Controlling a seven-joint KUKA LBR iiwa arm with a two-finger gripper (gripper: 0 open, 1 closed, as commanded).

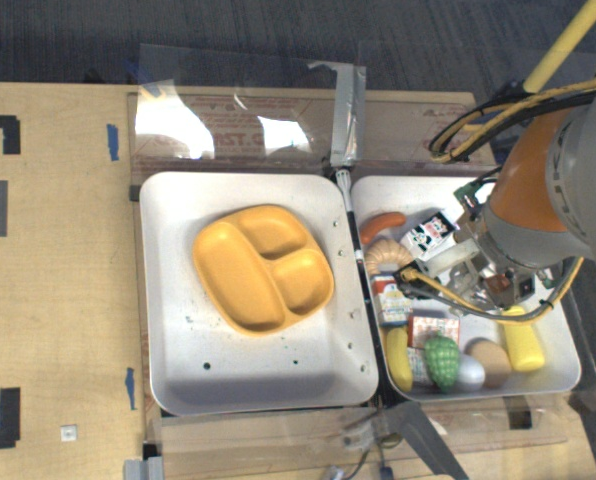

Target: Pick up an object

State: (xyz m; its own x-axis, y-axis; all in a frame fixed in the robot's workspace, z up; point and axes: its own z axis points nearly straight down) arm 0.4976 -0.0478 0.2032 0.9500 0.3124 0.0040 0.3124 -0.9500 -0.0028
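Hangs over the right bin (570,368), arm (553,183) entering from three o'clock; gripper (468,273) low among clutter at bin centre, grip state impossible to tell; green object (441,360) at six o'clock of it, yellow block (523,346) at four; yellow divided tray (263,266) centred in left bin (168,298).

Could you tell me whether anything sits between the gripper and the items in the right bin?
Nothing visible does. The gripper is already down in the right bin, among the cluttered items, right beside the small carton. The pile itself crowds each item.
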